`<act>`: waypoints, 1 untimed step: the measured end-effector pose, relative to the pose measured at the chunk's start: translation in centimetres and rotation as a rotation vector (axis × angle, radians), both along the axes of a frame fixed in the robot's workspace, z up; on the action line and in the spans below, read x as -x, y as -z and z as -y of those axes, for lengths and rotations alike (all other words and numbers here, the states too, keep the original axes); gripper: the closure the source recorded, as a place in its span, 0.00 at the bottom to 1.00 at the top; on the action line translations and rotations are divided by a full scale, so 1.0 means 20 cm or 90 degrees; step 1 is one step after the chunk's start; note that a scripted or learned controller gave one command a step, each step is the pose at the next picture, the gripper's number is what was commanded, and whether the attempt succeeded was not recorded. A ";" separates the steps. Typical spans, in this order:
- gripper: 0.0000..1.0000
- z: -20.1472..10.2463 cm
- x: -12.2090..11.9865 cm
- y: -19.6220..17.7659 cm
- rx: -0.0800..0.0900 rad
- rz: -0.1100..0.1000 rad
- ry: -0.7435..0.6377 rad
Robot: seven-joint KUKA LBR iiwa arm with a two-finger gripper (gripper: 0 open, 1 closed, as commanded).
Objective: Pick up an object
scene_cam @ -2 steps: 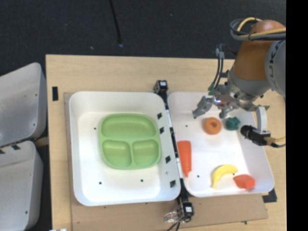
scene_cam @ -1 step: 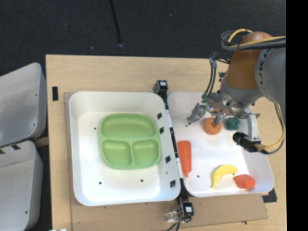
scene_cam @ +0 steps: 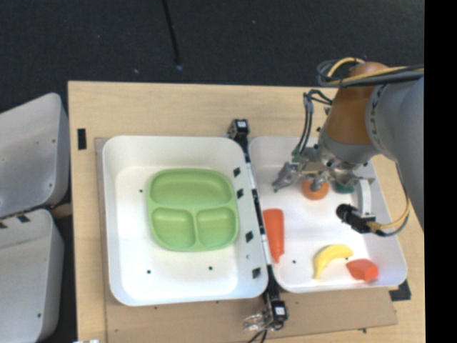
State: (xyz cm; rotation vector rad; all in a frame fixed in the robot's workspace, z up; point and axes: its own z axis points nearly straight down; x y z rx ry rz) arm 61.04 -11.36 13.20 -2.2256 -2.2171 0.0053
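The gripper [scene_cam: 315, 179] stood low in the right bin [scene_cam: 314, 274] with its fingers [scene_cam: 285, 176] spread, the small orange round object [scene_cam: 315, 188] lying directly beneath and between them, touching or apart could not be told, no grasp evident.

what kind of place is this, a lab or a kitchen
Most likely a robot lab test bench: a grey arm with an orange band works over two shallow white bins, with toy-like food such as a yellow banana.
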 end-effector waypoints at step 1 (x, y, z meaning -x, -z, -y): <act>1.00 0.00 -0.01 -0.07 0.000 0.003 0.002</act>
